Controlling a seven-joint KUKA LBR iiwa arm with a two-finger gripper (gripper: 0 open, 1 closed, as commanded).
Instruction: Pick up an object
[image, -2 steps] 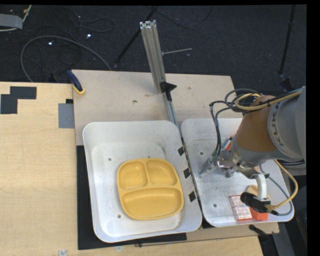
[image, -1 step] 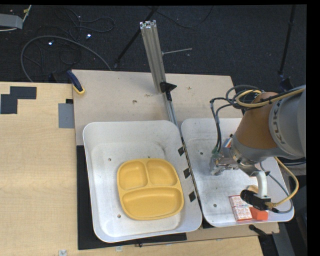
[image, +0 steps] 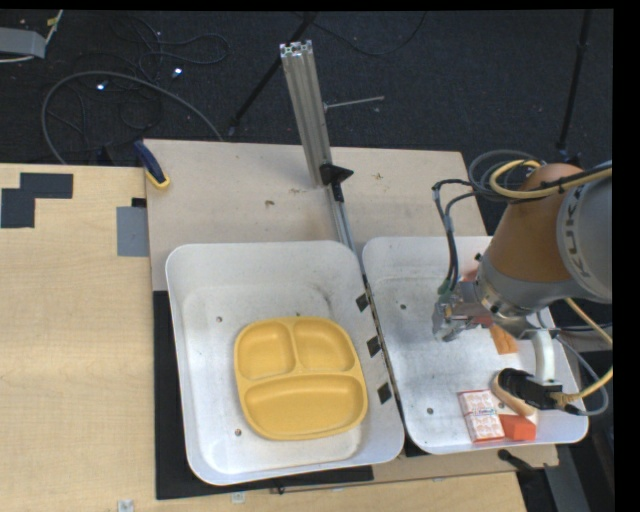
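Pincer (image: 447, 322) over right bin (image: 420, 375), can't tell if I'm clenched or released. Red-white box (image: 482, 415) and orange block (image: 519, 429) nearby; yellow divided plate (image: 300, 378) in left bin (image: 210, 300).

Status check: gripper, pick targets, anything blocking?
Gripper over right bin, mid-floor. Red-and-white box and orange block lie in that bin's near right corner, untouched. Yellow divided plate sits in left bin, out of the way.
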